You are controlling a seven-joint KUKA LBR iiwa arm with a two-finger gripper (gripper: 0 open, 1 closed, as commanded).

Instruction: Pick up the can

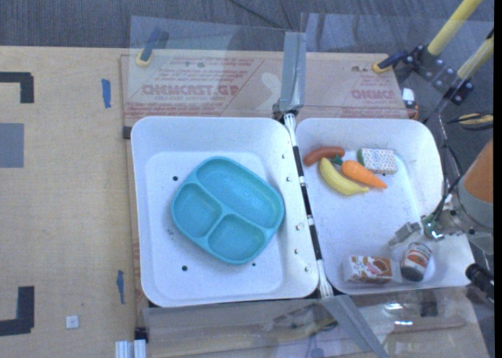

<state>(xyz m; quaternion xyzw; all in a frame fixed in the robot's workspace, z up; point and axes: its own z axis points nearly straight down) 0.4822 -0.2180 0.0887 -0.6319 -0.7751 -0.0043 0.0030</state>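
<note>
A wooden table (63,215) seen from above at a slant, carrying two shallow white bins side by side.

The left bin (149,152) holds a turquoise plate (227,209) with three compartments, lying flat near the middle.

The right bin (353,231) holds several small things. Toward its far side lie a reddish sausage (324,155), a yellow banana (341,179) and an orange carrot (364,173), bunched close together, the carrot overlapping the banana. Just beside the carrot's thick end is a small speckled block with a green edge (379,160); what it is cannot be made out.

At the near right corner of the same bin lies the can (416,260), on its side, with a red-and-white label and a dark end; its print is too blurred to read. Just beside it on the left is a small orange-and-white carton (369,268), also lying down.

The arm comes in from the right and is mostly cut off by the frame edge; only part of its orange band (480,180) shows. Its gripper (427,228) hangs just above the can, near the bin's right wall. The metal fingers (408,231) are small and blurred, and I cannot tell if they are apart or together. Nothing is visibly between them.

Behind the bins stand clear plastic panels (196,66) with faint red lettering.
</note>
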